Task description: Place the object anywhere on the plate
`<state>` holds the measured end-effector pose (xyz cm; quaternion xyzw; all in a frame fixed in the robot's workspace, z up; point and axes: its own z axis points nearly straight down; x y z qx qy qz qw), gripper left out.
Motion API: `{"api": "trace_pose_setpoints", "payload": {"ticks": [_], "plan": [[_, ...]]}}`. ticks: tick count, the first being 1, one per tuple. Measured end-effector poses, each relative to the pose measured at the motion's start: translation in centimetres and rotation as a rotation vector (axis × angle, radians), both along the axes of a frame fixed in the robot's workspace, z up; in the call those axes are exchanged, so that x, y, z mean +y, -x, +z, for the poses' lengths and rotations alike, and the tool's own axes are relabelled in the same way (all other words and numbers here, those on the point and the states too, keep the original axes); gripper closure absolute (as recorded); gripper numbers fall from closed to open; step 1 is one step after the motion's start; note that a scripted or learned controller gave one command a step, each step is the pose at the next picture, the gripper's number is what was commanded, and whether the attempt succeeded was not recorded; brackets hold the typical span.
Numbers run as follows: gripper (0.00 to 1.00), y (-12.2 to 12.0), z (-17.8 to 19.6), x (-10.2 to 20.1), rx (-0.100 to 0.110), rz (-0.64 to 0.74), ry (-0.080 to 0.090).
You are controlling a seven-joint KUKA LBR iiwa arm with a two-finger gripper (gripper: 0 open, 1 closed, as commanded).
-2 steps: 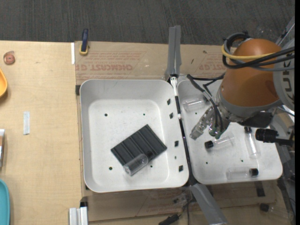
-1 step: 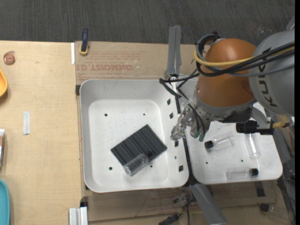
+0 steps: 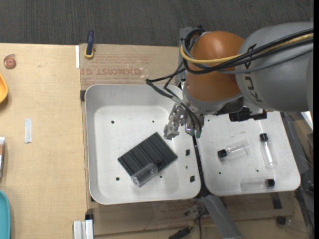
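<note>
A dark ribbed plate lies at a slant in the left bin, near its middle front. A clear plastic vial rests on the plate's near corner, partly overhanging it. My gripper hangs just above and to the right of the plate's far corner, close to the divide between the bins. It is apart from the vial and I see nothing in it. The orange-banded wrist looms over the back of both bins.
Three clear vials with black caps lie in the right bin: one at mid-left, one to the right, one near the front. A blue clamp sits on the cardboard behind the left bin.
</note>
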<state>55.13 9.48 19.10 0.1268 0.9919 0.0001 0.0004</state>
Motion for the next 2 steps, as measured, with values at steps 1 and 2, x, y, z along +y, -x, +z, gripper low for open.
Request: {"api": "trace_pose_setpoints", "payload": {"ticks": [1, 2], "plan": [[1.0, 4.94, 10.76, 0.35, -0.002, 0.182, 0.0], [0.0, 4.94, 10.76, 0.34, -0.002, 0.182, 0.0]]}}
